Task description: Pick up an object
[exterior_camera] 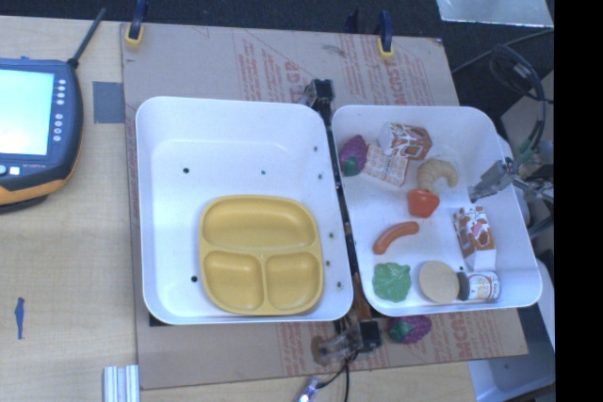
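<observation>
From my seat I see the left bin carrying a yellow divided plate in its near half, with bare white floor behind it; the right bin holds the pickable clutter: a purple piece by the shared wall, a red-and-white carton, a croissant, a red pepper, a sausage, a green leafy piece, a tan round disc, a small can on its side touching the disc, and a wrapped packet; the gripper sits low at the right bin's right rim, near the croissant and above the packet; I cannot tell its closure; nothing is visibly between its tips; another purple-green piece lies outside on the cardboard; a pendant rests far left.
</observation>
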{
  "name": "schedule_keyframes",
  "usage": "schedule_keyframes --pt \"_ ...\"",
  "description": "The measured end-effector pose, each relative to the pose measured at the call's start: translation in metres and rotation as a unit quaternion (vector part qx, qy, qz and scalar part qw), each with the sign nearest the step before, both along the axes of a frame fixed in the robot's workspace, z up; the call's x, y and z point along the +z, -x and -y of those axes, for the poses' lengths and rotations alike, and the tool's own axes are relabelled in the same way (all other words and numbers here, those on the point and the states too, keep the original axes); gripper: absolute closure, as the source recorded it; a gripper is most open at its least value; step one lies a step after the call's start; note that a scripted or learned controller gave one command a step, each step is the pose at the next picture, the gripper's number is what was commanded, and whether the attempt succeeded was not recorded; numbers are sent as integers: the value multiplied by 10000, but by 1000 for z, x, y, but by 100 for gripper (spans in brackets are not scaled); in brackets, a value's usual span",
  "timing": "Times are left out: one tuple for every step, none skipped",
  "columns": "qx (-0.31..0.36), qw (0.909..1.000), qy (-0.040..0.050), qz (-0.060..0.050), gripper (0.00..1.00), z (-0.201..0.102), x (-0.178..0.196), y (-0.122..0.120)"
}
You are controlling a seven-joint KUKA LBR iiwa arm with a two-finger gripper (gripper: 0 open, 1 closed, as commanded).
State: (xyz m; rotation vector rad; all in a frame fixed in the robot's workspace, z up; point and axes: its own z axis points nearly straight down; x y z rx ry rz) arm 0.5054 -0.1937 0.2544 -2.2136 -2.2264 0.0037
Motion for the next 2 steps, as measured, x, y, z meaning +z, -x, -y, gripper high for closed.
schedule_keyframes --pt "9 10000 1 -13 0 -54 -88 -59" --pt "-1 10000 2 -11 0 -48 -163 -51"
